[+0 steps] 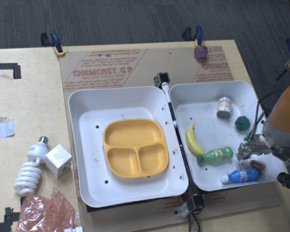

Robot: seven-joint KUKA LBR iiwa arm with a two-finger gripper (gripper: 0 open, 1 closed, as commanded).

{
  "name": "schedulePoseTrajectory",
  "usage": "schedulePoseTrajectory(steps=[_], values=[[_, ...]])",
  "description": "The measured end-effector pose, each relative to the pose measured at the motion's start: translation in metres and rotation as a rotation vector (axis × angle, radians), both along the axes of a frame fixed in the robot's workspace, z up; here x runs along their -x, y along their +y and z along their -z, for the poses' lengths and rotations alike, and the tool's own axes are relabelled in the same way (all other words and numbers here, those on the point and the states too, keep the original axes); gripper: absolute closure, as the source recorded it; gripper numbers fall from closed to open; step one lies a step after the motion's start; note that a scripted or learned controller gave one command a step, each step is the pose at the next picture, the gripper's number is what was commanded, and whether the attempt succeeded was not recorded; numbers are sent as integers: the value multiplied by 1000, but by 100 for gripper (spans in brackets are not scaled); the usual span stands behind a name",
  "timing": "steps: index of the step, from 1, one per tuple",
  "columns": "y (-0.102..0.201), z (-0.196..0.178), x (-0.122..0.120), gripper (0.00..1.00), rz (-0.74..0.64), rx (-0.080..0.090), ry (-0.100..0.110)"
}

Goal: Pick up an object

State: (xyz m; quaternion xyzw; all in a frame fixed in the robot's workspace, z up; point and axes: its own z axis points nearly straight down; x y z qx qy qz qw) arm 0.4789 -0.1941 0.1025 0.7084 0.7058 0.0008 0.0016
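From above, the arm is reaching in at the right edge, its gripper (246,150) hanging over the right bin (202,92); whether its claw is apart or together, I cannot tell. Just left, a green bottle (215,156) is lying beside a banana (192,141), with a blue bottle (241,176) lying below.

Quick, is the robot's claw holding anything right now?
Gripper: low over the right bin, beside the green bottle and blue bottle. Open, shut or holding something: cannot be told.
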Motion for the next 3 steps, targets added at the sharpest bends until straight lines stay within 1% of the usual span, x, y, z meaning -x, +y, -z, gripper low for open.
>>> schedulePoseTrajectory(steps=[1,2,3], values=[[0,0,0,0,-1,0,0],[0,-10,-1,100,1,1,-3],[28,-72,0,100,-4,0,1]])
